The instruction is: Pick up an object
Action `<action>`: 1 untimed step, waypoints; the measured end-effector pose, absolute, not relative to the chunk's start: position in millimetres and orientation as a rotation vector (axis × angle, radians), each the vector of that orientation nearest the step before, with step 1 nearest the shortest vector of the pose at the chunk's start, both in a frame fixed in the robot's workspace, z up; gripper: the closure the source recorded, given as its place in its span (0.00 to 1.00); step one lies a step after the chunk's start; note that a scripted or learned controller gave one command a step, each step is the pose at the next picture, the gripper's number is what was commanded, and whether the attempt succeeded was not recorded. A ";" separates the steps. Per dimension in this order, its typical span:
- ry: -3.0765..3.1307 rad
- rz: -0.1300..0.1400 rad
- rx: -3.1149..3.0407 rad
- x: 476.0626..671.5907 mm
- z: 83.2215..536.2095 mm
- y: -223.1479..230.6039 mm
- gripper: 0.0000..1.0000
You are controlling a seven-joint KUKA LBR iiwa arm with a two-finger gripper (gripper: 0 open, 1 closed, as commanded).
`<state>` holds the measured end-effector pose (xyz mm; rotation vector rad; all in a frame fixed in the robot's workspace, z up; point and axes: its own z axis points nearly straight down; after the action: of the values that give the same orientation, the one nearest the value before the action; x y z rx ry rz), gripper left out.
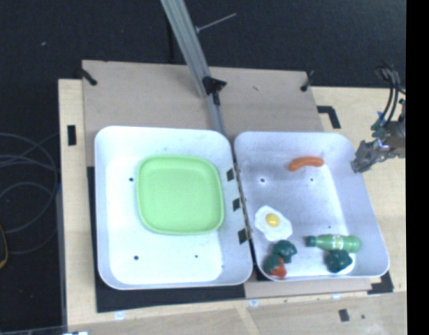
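The right bin [354,187] holds several toy foods. An orange sausage [306,163] lies near its far side. A fried egg [272,222] rests by the left wall. At the front sit a green bottle [333,242], a dark green broccoli piece [337,260], another broccoli [284,250] and a red and green piece [274,265]. My gripper [365,158] hangs at the right edge of the view, just outside the right bin's far right rim, with nothing seen in it.
A light green square plate [179,194] lies in the left bin [117,257]. A grey metal pole [190,40] slants up from between the bins at the back. Cables [390,100] trail above the gripper.
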<state>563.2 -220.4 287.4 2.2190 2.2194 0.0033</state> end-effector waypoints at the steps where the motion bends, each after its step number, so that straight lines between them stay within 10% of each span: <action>1: 2.224 0.002 2.217 557.1 286.3 -162.0 1.00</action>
<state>557.1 -162.0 286.3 2.2175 2.2241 0.0019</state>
